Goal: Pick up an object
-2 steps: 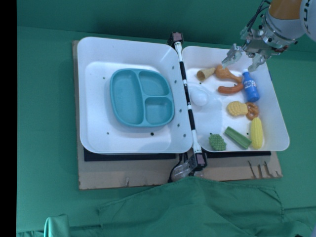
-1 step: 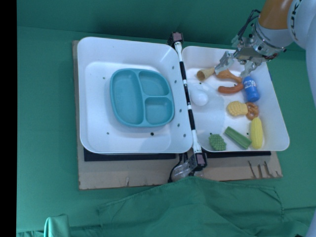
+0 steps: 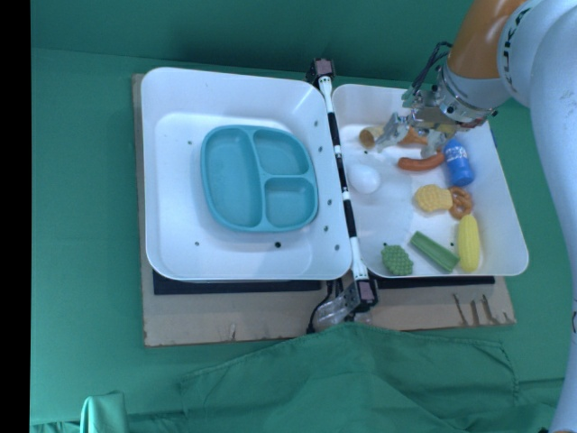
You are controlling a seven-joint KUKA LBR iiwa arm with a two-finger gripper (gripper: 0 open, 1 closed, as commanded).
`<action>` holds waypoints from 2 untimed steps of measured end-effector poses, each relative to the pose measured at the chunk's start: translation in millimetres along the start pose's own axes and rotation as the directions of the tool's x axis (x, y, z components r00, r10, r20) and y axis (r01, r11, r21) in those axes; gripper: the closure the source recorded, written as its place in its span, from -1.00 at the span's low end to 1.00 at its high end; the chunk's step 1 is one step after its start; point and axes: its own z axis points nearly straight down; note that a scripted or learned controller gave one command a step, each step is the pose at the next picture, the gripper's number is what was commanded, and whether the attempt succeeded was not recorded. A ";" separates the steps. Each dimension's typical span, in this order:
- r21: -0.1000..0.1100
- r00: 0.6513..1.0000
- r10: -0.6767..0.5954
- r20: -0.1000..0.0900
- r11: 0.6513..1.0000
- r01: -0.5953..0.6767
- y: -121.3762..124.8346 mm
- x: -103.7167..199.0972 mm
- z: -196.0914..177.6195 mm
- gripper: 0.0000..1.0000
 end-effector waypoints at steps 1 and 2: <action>-0.010 1.000 0.001 0.001 1.000 -0.001 2.5 -1.4 21.0 -1.00; -0.023 1.000 0.003 0.004 1.000 -0.003 5.3 -2.6 4.7 1.00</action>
